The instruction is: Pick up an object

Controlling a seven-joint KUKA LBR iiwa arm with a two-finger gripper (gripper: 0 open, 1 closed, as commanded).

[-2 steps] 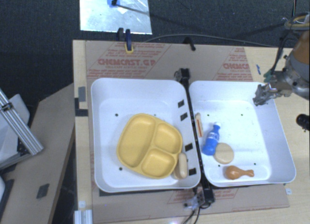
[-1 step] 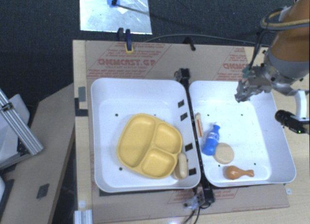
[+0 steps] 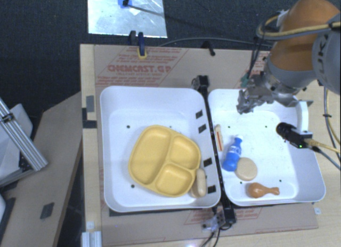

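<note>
Claw [image 3: 246, 102] hovers above right white bin [image 3: 311, 179], grip state unclear; blue plastic bottle [image 3: 233, 154] crowded by round tan biscuit [image 3: 246, 169], may slip.

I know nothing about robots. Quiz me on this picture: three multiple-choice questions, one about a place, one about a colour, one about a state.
1. Where does the divided tray lie?
A. left bin
B. right bin
C. on the bench outside the bins

2. What colour is the bottle?
A. red
B. blue
C. green

3. How does the bottle stand?
A. upright
B. lying on its side
C. held in the pincer

Answers:
1 A, it rests on the left bin's floor.
2 B, its body is blue.
3 B, it lies flat, apart from the pincer.
</note>
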